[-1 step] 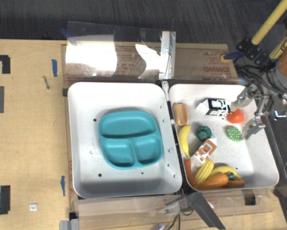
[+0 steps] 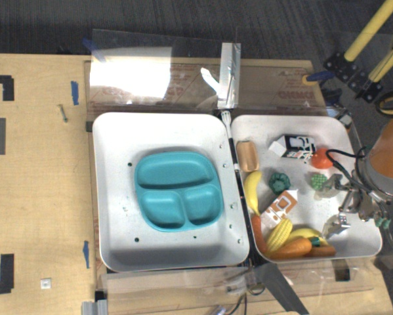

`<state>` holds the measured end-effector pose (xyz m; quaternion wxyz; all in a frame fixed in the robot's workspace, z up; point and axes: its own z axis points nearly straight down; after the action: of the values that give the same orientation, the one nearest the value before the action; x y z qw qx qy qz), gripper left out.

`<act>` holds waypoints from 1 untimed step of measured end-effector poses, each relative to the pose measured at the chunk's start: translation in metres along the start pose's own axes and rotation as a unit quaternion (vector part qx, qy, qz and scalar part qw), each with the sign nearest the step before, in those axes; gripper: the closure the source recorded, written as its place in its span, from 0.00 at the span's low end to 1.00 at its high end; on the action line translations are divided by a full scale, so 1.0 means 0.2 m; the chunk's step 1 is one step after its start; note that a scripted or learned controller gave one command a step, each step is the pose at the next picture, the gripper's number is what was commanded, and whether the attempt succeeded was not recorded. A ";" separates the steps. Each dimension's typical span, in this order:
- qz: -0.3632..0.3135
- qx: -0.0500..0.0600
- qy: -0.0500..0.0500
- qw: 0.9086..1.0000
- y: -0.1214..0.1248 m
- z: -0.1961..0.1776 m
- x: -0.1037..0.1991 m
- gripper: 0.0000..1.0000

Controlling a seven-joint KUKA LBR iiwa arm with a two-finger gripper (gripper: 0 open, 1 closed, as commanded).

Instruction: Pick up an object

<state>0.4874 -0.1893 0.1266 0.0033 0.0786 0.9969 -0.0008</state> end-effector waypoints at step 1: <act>-0.077 0.000 -0.002 0.997 0.21 0.19 -0.12 0.00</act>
<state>0.5176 -0.1512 0.0895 0.0056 0.0016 1.0000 -0.0007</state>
